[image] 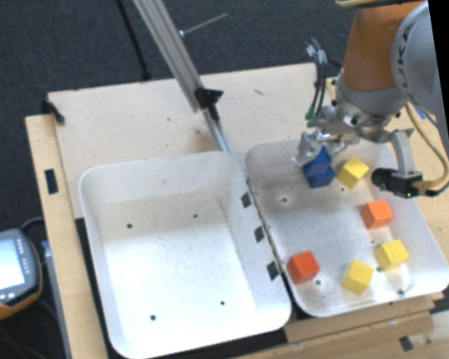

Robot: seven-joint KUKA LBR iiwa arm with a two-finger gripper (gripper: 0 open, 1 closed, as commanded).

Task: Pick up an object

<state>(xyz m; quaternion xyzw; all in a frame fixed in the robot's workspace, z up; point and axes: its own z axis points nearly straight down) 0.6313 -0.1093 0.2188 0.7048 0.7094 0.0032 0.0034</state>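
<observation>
You see two white bins (176, 250) of smooth, faintly glossy plastic, their floors speckled with dark flecks. The bench (123, 123) looks like pale, matt wood or board, scuffed. The arm (380, 40) shows a glossy orange band over smooth grey casing. The blue block (319, 171) and orange block (303, 266) look matt. The slanted pole (169, 44) is ribbed bare metal.

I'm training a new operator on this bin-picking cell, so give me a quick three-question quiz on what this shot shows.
1. True or false: all the blocks lie in the right bin.
2. How many yellow blocks are there?
3. Which block sits right at the gripper? A) orange B) blue C) yellow

Key:
1. True.
2. Three.
3. B, the blue block; whether it is gripped can't be told. The orange blocks and lie apart from it.
</observation>
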